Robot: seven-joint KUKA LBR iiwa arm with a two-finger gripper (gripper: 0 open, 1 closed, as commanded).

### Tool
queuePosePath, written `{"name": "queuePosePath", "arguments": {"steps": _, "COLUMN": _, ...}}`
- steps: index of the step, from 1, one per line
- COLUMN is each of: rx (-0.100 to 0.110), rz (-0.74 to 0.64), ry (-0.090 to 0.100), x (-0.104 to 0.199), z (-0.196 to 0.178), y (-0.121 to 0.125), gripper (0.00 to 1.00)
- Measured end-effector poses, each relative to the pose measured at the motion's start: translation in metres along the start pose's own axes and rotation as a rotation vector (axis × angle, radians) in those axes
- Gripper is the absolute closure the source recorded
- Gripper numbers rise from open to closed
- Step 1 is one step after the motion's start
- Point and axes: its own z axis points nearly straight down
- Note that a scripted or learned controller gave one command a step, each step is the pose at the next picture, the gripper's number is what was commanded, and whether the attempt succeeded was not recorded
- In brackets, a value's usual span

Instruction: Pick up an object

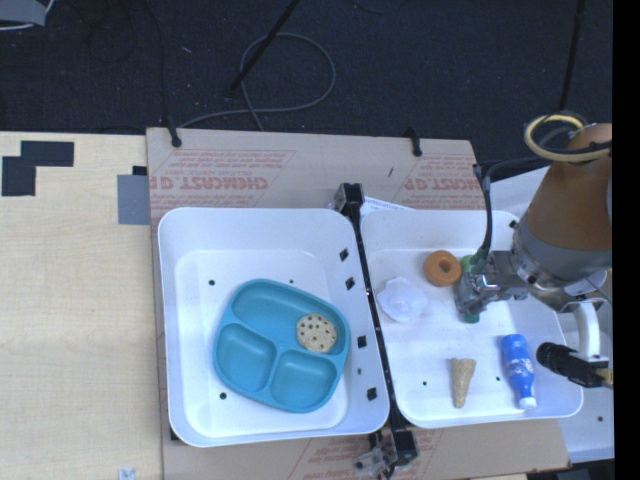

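While I watch from my remote station, the arm (568, 208) reaches in from the frame's right edge, w/ its grey body and orange band sitting mid-right, wrist angled down and leftward into the right bin (400, 230). The end effector (470, 306) is low inside that bin, center-right of frame; I can't tell its state, since the tip is too dark and small to read.

Count: 2 white bins side by side on the tabletop (70, 308). The left bin (185, 258) carries 1 blue divided plate (270, 358) w/ 1 cookie (316, 333) in its upper-right compartment. In the right bin I see 4 items: 1 brown donut (441, 268), 1 clear crumpled plastic piece (402, 299), 1 ice cream cone (461, 380), 1 blue bottle (517, 370).

The donut lies just up-left of the end effector, very near it; contact unclear. Plastic piece is left of it, cone below, bottle lower right.
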Motion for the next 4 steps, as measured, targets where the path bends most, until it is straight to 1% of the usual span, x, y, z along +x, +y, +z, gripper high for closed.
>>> {"name": "queuePosePath", "arguments": {"steps": 2, "rx": 0.005, "rz": -0.004, "ry": 0.003, "x": 0.091, "z": 0.007, "y": 0.005, "gripper": 1.0}}
{"name": "queuePosePath", "arguments": {"steps": 3, "rx": 0.003, "rz": -0.004, "ry": 0.001, "x": 0.135, "z": -0.003, "y": 0.018, "gripper": 1.0}}
{"name": "queuePosePath", "arguments": {"steps": 4, "rx": 0.003, "rz": -0.005, "ry": 0.002, "x": 0.191, "z": -0.012, "y": 0.016, "gripper": 1.0}}
